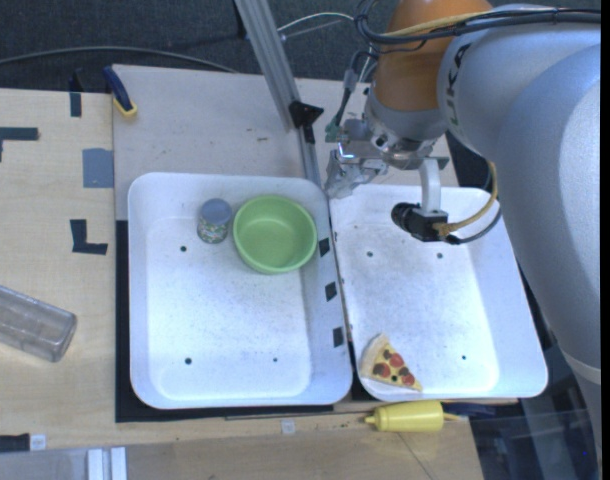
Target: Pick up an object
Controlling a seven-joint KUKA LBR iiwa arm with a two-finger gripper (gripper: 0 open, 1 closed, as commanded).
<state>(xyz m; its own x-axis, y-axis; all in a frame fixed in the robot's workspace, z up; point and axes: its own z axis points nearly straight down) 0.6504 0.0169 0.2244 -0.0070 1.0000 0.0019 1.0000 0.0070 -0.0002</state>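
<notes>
Your claw [343,175] sits at the upper middle of the frame, at the top edge of the right bin [505,368], close to the ridge where the two bins meet. You cannot tell from this view if it is wide or narrow, and nothing shows between its tips, so count it as carrying nothing.

The things you can pick lie apart from it. The green bowl [275,233] is in the upper part of the left bin [150,368], with the small jar [214,220] just beside it on its left. The pizza slice toy [389,363] lies in the lower left corner of the right bin, well apart from the claw.

Here are the risks as I judge them. If the claw goes straight down where it is now, it probably meets only the bin wall or the ridge, and it closes on nothing. If you go to the bowl, its round rim can slip out, and the jar so near can be knocked over. The pizza slice is flat and rests close to the bin wall, so a tip may hit the wall before it gets under the toy. The black cable part [421,220] hanging over the right bin could also catch during a low move.
</notes>
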